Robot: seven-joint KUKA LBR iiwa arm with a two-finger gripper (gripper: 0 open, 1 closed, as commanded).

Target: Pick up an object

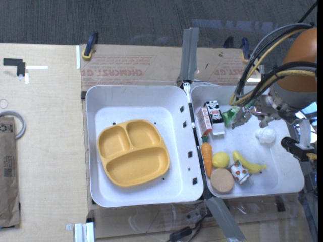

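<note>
Objects for picking, a banana [251, 164], lemon [220, 159] and carrot [206, 158] among them, all lie in the right bin [290, 185], so nothing looks lifted yet (whether the gripper [262, 120] above them is spread or closed, I cannot tell).

Right bin [282, 185]: toys crowd left wall and front; back right open. Left bin [96, 150]: tray [133, 153] fills centre.

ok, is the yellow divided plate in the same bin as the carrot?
No: the yellow divided plate lies in the left bin, while the carrot lies along the left wall of the right bin.
</note>
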